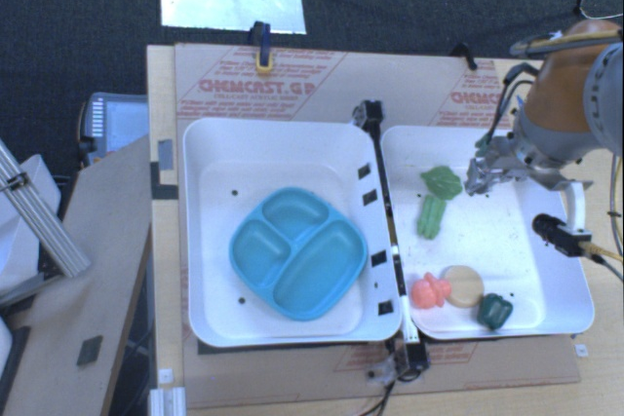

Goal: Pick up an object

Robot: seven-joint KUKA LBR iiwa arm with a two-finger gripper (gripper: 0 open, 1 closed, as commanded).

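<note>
In the near part of the right bin (561,307) lie three small toys close together: a dark green pepper (494,311) at the near right, a tan round disc (463,285) just left of it, and a coral-pink lumpy piece (429,291) touching the disc's left edge. All three look like light moulded plastic, smooth and somewhat slippery; the disc is flat and low, so a grip would have to close across its edges, while the pepper is rounder and would take a pinch across its middle. Further in, a long pale green vegetable (431,215) lies with its length running near to far, and a darker leafy green piece (442,180) sits just beyond it, the two nearly touching. The long one appears stiff and light, and is best taken across its narrow waist. The gripper (479,178) hangs just right of the leafy piece, low over the white floor of the bin, with nothing seen between its tips; whether it is open or closed cannot be made out. In the left bin (210,307) rests a glossy blue plate (297,253) with three compartments, rigid and shallow.
</note>
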